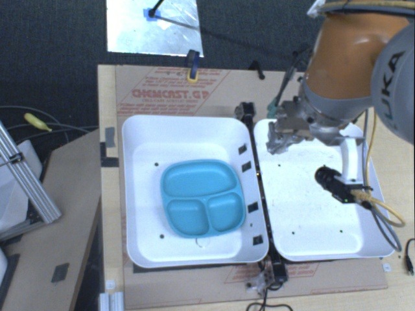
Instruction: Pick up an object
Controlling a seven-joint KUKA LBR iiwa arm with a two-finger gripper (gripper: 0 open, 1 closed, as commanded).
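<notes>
My gripper (280,142) hovers over the right bin (324,238), nothing visibly held (finger spacing: cannot tell); the blue divided plate (202,196) remains unpicked.

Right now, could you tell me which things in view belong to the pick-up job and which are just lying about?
Part of the job:
- blue divided plate, lying in the left bin
- gripper, over the right bin

Lying about:
- cardboard sheet under the bins
- silver panel behind the bench
- yellow clip on the cardboard's far edge
</notes>
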